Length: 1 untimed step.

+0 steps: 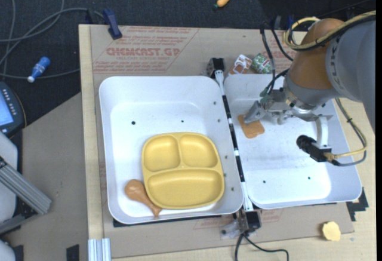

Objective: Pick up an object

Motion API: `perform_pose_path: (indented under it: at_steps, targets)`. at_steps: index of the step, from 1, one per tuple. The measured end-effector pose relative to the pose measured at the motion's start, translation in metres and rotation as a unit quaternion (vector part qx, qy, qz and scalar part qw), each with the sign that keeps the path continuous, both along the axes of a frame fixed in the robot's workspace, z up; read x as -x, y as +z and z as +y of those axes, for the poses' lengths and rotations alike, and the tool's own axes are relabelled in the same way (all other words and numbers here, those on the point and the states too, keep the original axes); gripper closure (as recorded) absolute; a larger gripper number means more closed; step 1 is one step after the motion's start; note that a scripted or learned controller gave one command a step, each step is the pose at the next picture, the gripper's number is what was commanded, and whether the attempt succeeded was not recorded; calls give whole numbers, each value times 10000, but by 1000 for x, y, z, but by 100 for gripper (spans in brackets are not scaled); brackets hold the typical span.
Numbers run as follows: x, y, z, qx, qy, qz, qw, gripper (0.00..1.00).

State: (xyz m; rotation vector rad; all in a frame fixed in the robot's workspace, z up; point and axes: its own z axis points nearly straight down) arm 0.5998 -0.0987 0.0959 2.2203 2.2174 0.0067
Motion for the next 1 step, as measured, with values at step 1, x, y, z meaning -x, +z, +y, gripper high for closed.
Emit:
perform_pose_path:
  at_steps: [1]
  targets:
    - [-10, -12, 7, 7, 13, 21, 10000, 0]
